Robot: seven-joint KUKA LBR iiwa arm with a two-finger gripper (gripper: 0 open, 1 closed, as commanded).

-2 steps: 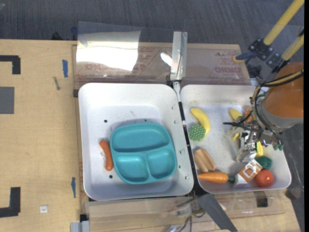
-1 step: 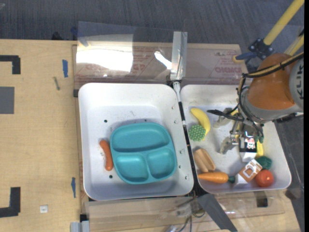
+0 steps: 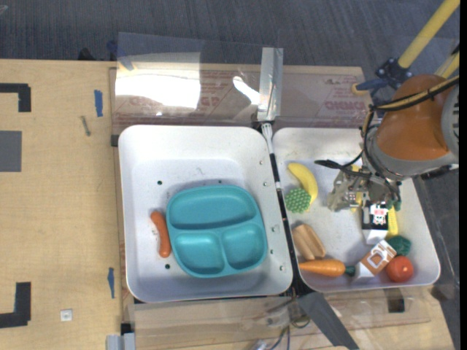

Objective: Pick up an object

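From the camera view above the worktop (image 3: 51, 217), which is flat tan board, I count two shallow white bins, smooth plastic with rounded corners. The left bin (image 3: 139, 152) holds one glossy teal tray (image 3: 217, 230) with three compartments and, touching its left edge, one slim orange sausage (image 3: 161, 233). My end effector (image 3: 359, 193) hangs over the middle of the right bin (image 3: 423, 217), a tangle of metal and cable below my orange band; whether it is spread or closed I cannot tell, and I see nothing clearly gripped. Around it lie one curved yellow banana (image 3: 305, 181), one knobbly green ball (image 3: 297, 199), one ridged tan bread roll (image 3: 308, 240), one tapered orange carrot (image 3: 322, 267), one round red tomato (image 3: 399, 269), and one small orange-and-white box (image 3: 379, 257).
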